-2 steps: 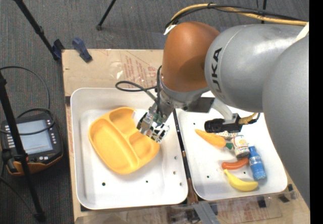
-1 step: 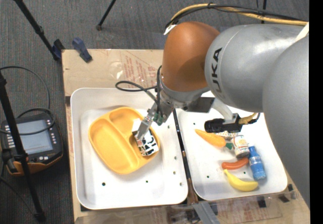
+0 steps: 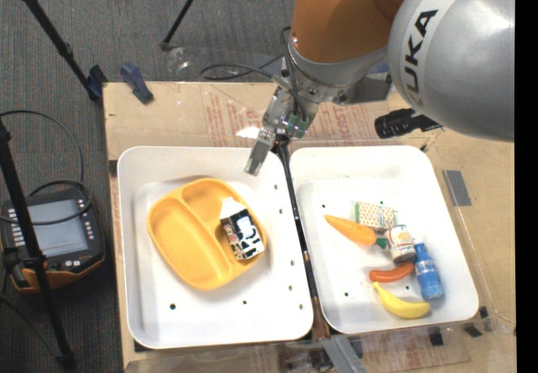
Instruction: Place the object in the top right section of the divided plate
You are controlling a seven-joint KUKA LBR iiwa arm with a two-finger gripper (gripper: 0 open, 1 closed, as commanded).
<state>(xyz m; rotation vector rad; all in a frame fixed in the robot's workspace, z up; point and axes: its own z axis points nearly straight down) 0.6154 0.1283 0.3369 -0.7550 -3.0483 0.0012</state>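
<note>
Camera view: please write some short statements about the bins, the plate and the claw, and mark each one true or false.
1. The yellow plate lies in the left bin. True.
2. A small carton rests on the plate, in a section on its right side. True.
3. The banana lies on the plate. False: it lies in the right bin, near the front edge.
4. The claw hangs over the right bin. False: it is over the back of the left bin, beyond the plate.
5. The carrot is in the right bin. True.
6. The blue bottle stands in the left bin. False: it lies in the right bin, beside the banana.
</note>
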